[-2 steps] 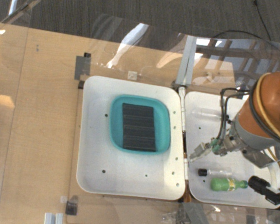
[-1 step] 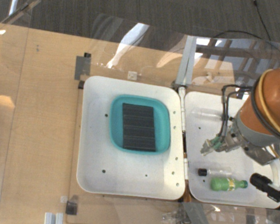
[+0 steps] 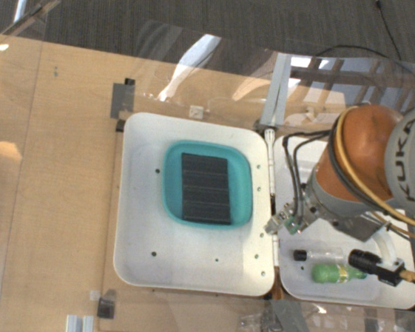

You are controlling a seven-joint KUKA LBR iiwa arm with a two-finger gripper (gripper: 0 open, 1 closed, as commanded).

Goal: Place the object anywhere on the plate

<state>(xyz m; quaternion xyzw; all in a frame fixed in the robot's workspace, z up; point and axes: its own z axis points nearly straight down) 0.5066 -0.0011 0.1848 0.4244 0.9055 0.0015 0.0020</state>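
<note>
Gripper (image 3: 287, 223) hangs at centre-right of the frame, over the left edge of the right bin (image 3: 342, 292), close to where it meets the left bin (image 3: 181, 266). From this slant I can't tell whether the claw is released or clenched, and no object shows in its grasp. My read is that the pick is the step in hand. The likely target is the green bottle (image 3: 333, 273), lying on its side at lower right, near the bin's bottom wall and below-right of the claw. Watch the clear tube (image 3: 316, 254) with its black cap: it lies just above the bottle, nearly parallel. So the claw should come straight down and close across the bottle's narrow width at mid-body, not at the tapered end, or it may squirt out or drag the tube along. Next comes a lift high enough to clear both bin walls, then a carry left to the teal plate (image 3: 242, 203) in the upper middle of the left bin. A dark ribbed slab (image 3: 205, 189) covers the plate's centre, leaving only a teal border. Anywhere on the plate counts, so lowering right onto the slab and letting go low looks safest. A rounded body dropped from height could roll off.
</note>
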